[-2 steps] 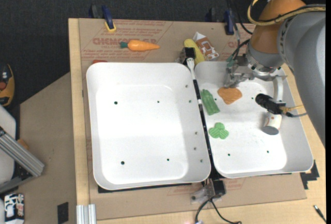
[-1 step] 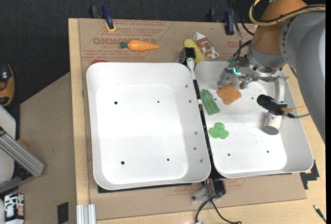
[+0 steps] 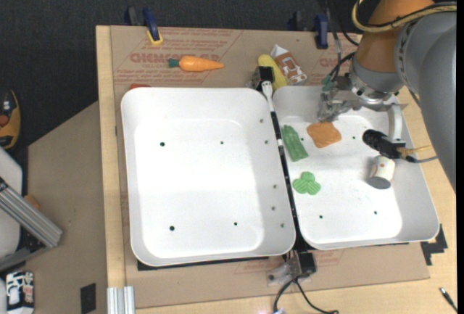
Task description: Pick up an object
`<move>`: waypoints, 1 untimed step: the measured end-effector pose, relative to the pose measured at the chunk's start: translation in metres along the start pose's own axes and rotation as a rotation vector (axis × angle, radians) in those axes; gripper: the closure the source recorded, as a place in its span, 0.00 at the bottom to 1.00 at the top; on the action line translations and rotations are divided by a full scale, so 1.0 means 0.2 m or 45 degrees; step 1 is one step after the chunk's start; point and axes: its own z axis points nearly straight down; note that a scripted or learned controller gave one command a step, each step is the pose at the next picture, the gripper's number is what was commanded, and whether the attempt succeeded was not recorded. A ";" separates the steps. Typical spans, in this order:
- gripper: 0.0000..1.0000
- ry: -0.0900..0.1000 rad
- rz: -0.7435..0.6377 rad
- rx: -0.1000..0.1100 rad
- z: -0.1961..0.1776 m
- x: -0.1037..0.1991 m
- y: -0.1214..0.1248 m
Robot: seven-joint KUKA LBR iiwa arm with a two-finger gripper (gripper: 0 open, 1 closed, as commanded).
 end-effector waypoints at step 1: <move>0.00 0.000 -0.001 0.002 0.00 0.00 0.00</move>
